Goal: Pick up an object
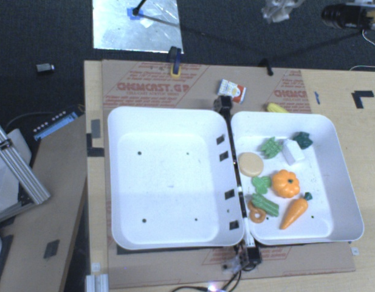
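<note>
Item: toy carrot [294, 212] in the right bin [342, 163]. We judge it light, stiff, smooth; best pinched across its thick end. Gripper [278, 8] blurred; state unreadable.

You are looking down on a pale wooden bench [59, 181] that sits on a dark, speckled carpeted floor [41, 23], with a brown cardboard sheet [151, 85] printed in red letters spread across the bench top from its far edge to its near edge. Beyond the bench's far edge a shiny square metal plate [114, 17] lies on the floor with a blue tape patch [134, 14] on it, and a small dark block [45, 68] rests on the carpet off the far left corner. At the bench's left edge you see a slanted aluminium frame rail [17, 169], and the light is even and soft.
</note>
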`<act>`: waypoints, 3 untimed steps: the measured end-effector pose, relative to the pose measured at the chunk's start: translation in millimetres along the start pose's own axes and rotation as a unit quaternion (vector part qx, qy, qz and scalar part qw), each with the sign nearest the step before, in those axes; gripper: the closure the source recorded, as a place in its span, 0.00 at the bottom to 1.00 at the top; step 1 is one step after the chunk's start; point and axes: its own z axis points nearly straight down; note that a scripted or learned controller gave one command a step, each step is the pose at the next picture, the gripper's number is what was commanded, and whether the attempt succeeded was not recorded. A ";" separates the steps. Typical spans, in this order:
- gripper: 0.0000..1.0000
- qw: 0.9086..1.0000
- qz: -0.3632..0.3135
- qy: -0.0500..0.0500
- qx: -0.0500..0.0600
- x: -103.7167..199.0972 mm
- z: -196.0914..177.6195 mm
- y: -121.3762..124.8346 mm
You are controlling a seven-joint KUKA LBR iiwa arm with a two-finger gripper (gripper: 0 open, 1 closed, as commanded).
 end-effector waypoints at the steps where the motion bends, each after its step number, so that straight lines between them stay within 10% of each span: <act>1: 1.00 1.000 -0.001 0.000 0.016 56.1 138.1 -14.2; 3: 1.00 1.000 0.000 0.000 0.008 84.9 68.8 -0.4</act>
